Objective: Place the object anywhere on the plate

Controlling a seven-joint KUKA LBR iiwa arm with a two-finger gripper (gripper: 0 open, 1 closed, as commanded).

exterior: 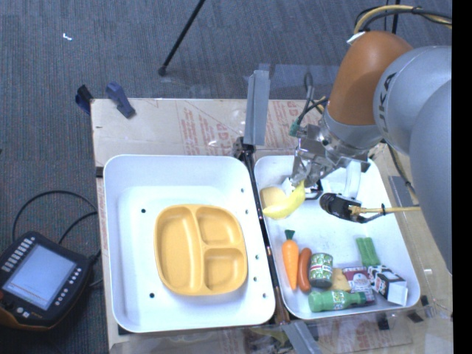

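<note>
The yellow plate (200, 248) sits in the left bin (118, 198), well off to the camera's left of the hand (301, 177) and lower in the picture. The banana (287, 202) hangs just under the hand, pinched between its fingers at the upper tip, long axis slanting down toward the plate, over the right bin (383, 227).

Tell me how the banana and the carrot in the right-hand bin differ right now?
The banana is yellow and curved; the carrot is orange, straight and tapered, with a green top. The banana sits at the far left of its bin, right under the gripper, its upper end up by the fingers; the carrot lies flat nearer the front, away from the arm, beside a sausage. Both are long toy foods in the same bin, not on the plate.
</note>
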